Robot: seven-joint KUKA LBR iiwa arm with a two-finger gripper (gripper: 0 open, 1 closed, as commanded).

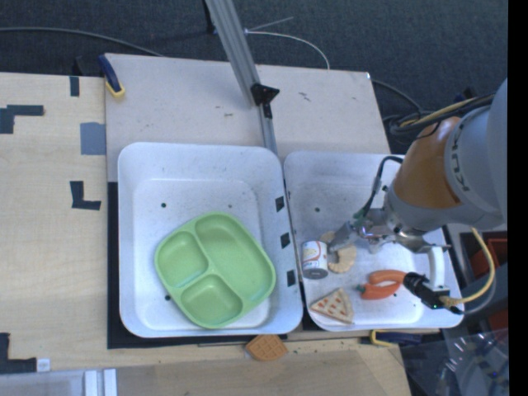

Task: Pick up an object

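**Ana:** Since the gripper (351, 236) is down inside the right bin (330, 172), which object is it going for?

**Ben:** Probably the pale round cookie (341, 259), which lies right under and just below the fingertips. I can't tell whether the fingers are spread or closed; they blur into the clutter.

**Ana:** What else sits close?

**Ben:** A small can (313, 259) lies just left of the tips, touching or nearly touching the cookie. An orange carrot-like toy (383, 285) is below and to the right, and a wedge-shaped sandwich piece (332, 307) further below. The green divided plate (214, 269) is well to the left, in the other bin (140, 221).

**Ana:** So what might fail?

**Ben:** The cookie looks flat and low, so the fingers could slide over it and close on nothing. With the can crowding that side, one finger may land on the can, rolling it or shoving the cookie away. I see nothing clearly between the fingers, so I wouldn't call it a hold.
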